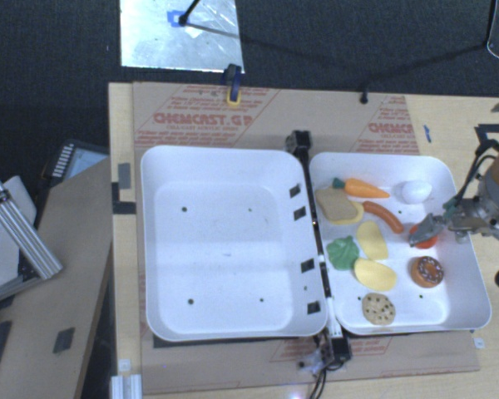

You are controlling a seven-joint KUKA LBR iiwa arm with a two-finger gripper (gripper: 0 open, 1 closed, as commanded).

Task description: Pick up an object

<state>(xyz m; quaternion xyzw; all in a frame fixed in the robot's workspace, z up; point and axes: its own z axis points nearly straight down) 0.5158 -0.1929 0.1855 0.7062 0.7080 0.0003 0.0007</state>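
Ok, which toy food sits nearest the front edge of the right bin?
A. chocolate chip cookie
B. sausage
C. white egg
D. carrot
A: the chocolate chip cookie lies lowest in the right bin, below the yellow pieces, while the carrot, white egg and sausage sit toward the far side.

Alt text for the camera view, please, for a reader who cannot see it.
The pincer reaches from the right into the right bin, beside a red item, among toy foods: carrot, sausage, donut, cookie. The left bin sits alongside.
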